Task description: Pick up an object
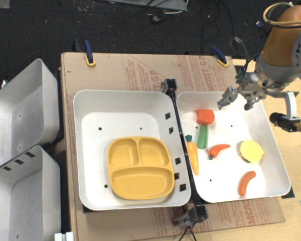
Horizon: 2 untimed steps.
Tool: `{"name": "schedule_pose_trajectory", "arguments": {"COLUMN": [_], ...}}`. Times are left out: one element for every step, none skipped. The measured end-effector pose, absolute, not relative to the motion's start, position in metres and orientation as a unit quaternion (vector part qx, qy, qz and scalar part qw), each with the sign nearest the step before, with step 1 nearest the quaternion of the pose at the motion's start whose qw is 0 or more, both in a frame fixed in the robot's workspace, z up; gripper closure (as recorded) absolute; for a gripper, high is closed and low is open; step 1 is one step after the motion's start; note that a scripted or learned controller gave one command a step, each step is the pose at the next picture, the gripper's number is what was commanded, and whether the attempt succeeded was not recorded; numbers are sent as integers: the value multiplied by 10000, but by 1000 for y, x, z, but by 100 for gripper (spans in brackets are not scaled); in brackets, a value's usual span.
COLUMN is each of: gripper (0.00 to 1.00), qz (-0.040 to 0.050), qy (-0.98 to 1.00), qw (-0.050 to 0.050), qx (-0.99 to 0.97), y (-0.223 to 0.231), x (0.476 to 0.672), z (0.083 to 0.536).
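1. Over the far edge of the right bin point(271, 134) is where my end effector point(239, 100) hangs, fingers spread wide apart with nothing between them.
2. Closest thing to me is the orange-red block point(205, 116), sitting just below and left of my fingertips, not touching them.
3. Right under that block is a green veggie point(202, 136), standing roughly lengthwise down the bin.
4. An orange carrot point(192, 157) lies along the bin's left wall, just beside the green one.
5. Mid-bin there's a red chili pepper point(218, 150), and to its right a yellow round piece point(251, 151).
6. Near the front right corner sits a red-orange sausage point(246, 183), tilted.
7. Left bin point(90, 109) holds a yellow divided plate point(140, 174), toward the front.
8. Both bins sit on a cardboard sheet point(140, 69) over the worktop.
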<state>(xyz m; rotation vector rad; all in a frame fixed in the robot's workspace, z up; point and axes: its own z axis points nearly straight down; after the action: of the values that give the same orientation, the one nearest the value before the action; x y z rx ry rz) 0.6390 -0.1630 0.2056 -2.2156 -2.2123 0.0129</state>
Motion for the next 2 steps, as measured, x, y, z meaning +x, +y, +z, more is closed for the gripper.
{"name": "schedule_pose_trajectory", "arguments": {"gripper": [0,0], "qz": [2,12], "qy": [-7075,-7084], "qw": [-3,11], "qx": [-7067,-7058], "y": [-163,-162], "x": [642,652], "z": [214,163]}}
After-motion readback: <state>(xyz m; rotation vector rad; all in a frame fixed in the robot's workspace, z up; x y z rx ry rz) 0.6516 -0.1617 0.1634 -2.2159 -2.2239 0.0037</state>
